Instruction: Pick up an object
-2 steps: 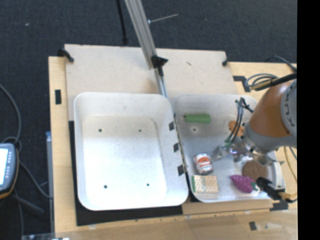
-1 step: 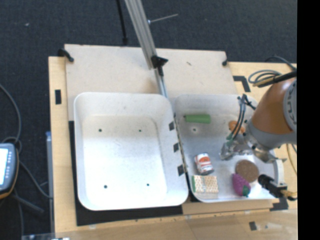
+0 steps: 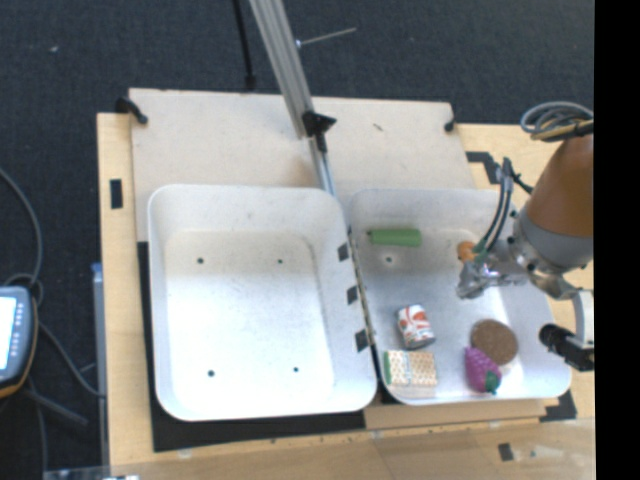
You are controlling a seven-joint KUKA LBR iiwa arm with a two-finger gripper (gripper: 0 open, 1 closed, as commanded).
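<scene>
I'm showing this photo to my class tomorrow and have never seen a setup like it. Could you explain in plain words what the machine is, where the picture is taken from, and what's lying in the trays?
One camera fixed above a bench looks down at a slant. On the right is a robot arm, grey with an orange band, ending in a two-finger gripper that hangs over the right white bin. That bin holds a green bar, a small red-and-white can, a patterned packet, a brown disc, a purple grape-like toy and a small orange piece. The left bin sits beside it. Nothing shows between the fingers.
</scene>
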